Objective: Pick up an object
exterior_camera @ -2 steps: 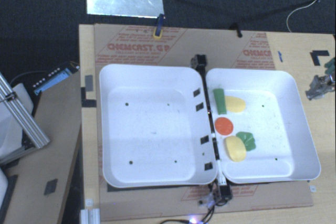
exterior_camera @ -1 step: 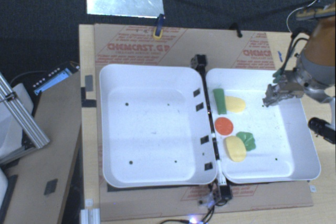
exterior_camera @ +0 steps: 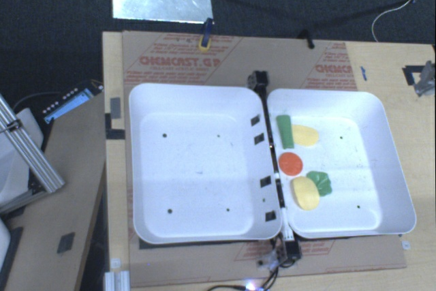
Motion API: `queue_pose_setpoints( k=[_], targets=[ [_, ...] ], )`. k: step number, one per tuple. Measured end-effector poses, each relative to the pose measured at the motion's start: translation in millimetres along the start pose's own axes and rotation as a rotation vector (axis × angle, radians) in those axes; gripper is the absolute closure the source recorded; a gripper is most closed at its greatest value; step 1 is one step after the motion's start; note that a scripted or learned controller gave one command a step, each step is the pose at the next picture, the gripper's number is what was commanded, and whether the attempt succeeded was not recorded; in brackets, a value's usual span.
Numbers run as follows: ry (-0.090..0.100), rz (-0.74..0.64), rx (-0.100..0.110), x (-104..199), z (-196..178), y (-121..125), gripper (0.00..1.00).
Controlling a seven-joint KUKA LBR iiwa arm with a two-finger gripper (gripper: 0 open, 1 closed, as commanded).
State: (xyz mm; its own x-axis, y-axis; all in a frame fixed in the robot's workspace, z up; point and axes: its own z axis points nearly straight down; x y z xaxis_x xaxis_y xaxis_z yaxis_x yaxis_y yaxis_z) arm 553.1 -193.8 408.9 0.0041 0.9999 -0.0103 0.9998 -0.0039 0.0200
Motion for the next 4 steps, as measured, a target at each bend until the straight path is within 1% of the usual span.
queue_pose_setpoints(
  k=[1, 2, 3, 4],
  targets=[
    [0.014, -0.012, 0.028, 61.5, 130.3, 0.8, 1.0],
    [0.001, -0.001, 0.003, -5.8, -3.6, 3.6, 1.0],
    [0.014, -0.01, 0.029, 25.5, 159.1, 32.8, 1.0],
    [0.004, -0.008, 0.004, 2.5, 25.3, 54.4, 1.0]
  ],
)
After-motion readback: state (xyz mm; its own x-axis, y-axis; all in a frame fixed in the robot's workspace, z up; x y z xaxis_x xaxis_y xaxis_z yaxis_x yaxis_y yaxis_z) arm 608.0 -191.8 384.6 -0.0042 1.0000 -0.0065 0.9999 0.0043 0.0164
